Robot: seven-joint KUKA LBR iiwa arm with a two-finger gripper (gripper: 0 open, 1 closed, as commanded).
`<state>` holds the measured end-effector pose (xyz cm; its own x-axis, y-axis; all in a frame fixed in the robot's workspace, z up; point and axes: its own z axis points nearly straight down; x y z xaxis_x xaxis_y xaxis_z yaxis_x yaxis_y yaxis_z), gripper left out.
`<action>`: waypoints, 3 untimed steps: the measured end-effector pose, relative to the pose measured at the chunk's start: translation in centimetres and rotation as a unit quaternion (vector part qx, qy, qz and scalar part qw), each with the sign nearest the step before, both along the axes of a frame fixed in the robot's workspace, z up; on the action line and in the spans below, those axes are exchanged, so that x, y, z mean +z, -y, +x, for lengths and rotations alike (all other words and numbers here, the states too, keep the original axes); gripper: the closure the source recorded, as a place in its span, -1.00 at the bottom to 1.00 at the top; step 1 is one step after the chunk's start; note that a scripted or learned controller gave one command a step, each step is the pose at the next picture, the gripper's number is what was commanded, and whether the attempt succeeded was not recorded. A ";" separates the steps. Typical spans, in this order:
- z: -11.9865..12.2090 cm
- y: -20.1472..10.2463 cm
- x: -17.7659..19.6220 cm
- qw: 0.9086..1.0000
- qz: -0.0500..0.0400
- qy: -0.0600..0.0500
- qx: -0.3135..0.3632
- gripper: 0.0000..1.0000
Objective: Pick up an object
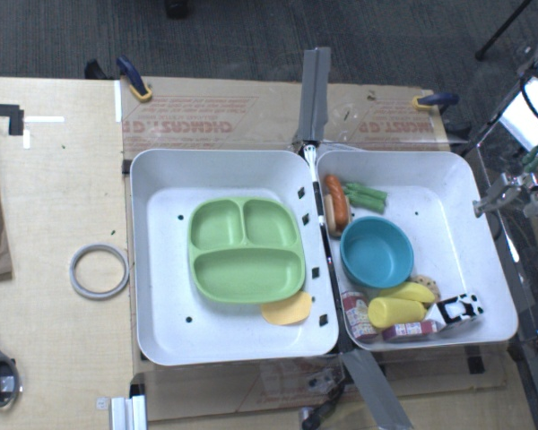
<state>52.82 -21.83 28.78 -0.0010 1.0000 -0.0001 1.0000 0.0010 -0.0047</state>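
Note:
The left bin (pixel 152 240) holds a green divided plate (pixel 247 249) with a flat yellow piece (pixel 287 310) at its front edge. In the right bin (pixel 457 231) a blue bowl (pixel 377 251) sits left of centre. Behind it lie a hot dog (pixel 338 204) and a green pea pod (pixel 366 195). In front of the bowl are crowded a yellow cup on its side (pixel 396 312), a banana (pixel 412 292), a small black-and-white toy (pixel 457 309) and a red-and-white packet (pixel 405 331).
A grey tape ring (pixel 99 270) lies on the bench left of the bins, with scissors (pixel 0 379) at the front left corner. A blue clamp (pixel 134 77) and a yellow clamp (pixel 435 101) pin the cardboard behind the bins. A metal bar (pixel 314 97) rises between them.

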 end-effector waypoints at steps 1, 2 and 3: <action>0.1 0.1 0.7 1.000 0.000 -0.002 0.001 1.00; 0.1 0.1 0.7 1.000 0.000 -0.002 0.001 -1.00; 0.5 0.1 -11.9 0.995 0.000 0.000 -0.103 -1.00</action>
<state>53.37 -21.90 16.86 0.2032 0.9791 -0.0005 0.9791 -0.2032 -0.0050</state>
